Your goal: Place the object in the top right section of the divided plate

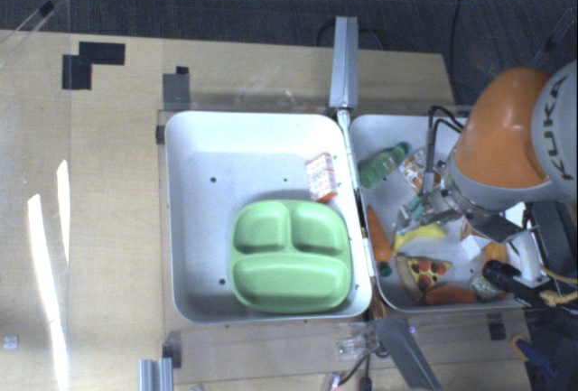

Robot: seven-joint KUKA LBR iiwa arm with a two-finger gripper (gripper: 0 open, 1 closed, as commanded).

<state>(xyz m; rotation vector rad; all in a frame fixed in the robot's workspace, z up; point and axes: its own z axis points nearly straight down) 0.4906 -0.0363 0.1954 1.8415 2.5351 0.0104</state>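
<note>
A green divided plate (pixel 291 256) lies in the left bin (pixel 208 190), towards its front right. A small red-and-white packet (pixel 321 177) rests just behind the plate's top right section, against the bin's right wall. The arm, with its orange band (pixel 506 141), hangs over the right bin (pixel 384 290). The gripper (pixel 433 210) is low among the items there, above a yellow banana-like piece (pixel 417 237). The arm's body hides the fingers' stance.
The right bin holds several toy foods: a green bottle (pixel 383 162), an orange carrot (pixel 380 240), a pizza slice (pixel 424 270), a red piece (pixel 449 295). A metal post (pixel 344 64) stands behind the divide between the bins. Cables trail at the back.
</note>
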